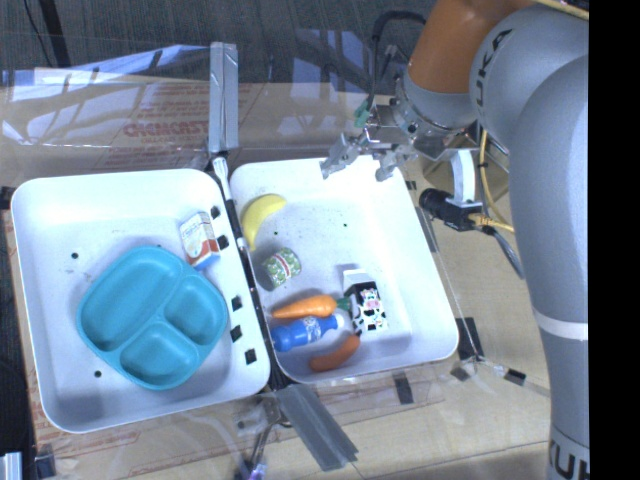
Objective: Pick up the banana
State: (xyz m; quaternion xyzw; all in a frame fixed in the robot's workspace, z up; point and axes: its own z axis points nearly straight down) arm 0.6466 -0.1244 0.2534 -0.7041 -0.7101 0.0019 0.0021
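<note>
Currently I am hovering my gripper (pixel 358 160) over the far rim of the right bin (pixel 430 298), fingers spread and gripping nothing, while the banana (pixel 258 213) is lying at the bin's far-left corner against the divider wall. I am judging that a good grasp means descending across its curve, clear of the wall and the nearby can (pixel 280 266).

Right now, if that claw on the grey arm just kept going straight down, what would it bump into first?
Probably bare floor at the far end of the right shallow white bin. The two-finger gripper hangs open there; the yellow banana lies further left, though depth is unclear.
</note>
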